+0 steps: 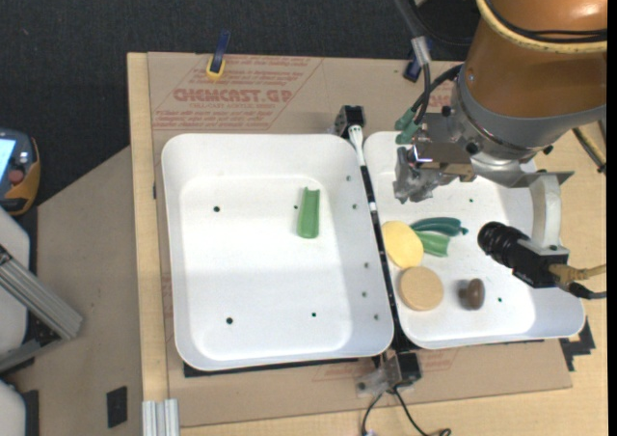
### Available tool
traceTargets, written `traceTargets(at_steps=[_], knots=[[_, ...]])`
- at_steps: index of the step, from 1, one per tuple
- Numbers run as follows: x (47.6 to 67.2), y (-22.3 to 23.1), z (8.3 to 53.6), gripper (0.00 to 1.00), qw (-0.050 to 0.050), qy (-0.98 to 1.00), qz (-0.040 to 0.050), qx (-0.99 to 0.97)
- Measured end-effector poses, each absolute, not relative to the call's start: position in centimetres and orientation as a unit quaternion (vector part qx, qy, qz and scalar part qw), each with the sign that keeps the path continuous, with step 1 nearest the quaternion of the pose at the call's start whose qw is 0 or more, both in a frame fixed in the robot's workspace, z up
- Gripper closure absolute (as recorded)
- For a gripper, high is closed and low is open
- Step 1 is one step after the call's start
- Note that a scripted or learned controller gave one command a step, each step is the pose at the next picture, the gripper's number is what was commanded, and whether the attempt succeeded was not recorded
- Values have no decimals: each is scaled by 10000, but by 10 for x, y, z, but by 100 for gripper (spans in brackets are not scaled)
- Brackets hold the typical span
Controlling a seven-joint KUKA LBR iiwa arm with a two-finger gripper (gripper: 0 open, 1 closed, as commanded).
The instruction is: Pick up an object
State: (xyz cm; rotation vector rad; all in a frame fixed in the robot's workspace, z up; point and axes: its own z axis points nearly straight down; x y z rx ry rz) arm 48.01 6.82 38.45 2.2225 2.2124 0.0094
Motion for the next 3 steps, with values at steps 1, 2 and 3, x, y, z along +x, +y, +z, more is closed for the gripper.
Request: traceTargets(at_steps=[1, 2, 3], knots=[[480, 104, 483, 100, 33, 7087, 63, 7055], [480, 102, 487, 100, 14, 7079, 13, 7064], [480, 102, 487, 0, 9, 7078, 9, 7064]])
